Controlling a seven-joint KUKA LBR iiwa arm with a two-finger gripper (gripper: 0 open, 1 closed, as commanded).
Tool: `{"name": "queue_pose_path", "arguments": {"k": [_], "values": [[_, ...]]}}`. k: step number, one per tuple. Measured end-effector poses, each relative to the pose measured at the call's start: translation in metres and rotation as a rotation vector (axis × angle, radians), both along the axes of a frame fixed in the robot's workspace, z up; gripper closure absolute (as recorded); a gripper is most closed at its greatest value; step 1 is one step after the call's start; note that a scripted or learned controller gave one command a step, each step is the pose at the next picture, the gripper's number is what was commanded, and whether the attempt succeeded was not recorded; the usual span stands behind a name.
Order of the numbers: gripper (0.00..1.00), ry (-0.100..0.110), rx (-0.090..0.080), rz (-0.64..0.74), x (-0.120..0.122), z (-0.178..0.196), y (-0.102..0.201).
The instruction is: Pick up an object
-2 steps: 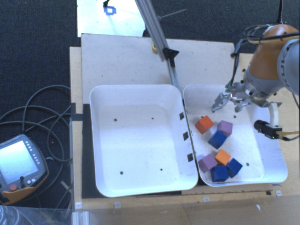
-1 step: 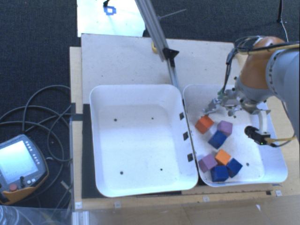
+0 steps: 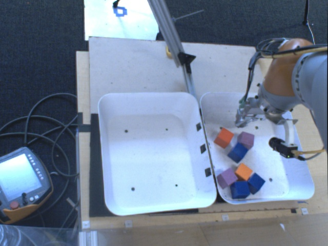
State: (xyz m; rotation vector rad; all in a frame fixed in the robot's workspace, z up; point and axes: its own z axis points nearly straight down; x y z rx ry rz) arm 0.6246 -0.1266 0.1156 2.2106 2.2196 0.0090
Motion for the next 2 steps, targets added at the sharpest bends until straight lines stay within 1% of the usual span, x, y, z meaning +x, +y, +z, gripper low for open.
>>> {"name": "queue_pose_path", "arguments": {"k": [1, 2], "values": [[1.0, 0.004, 0.001, -0.002, 0.001, 0.048, -0.008], [1.0, 0.003, 0.001, 0.0, 0.003, 0.097, -0.009]]}}
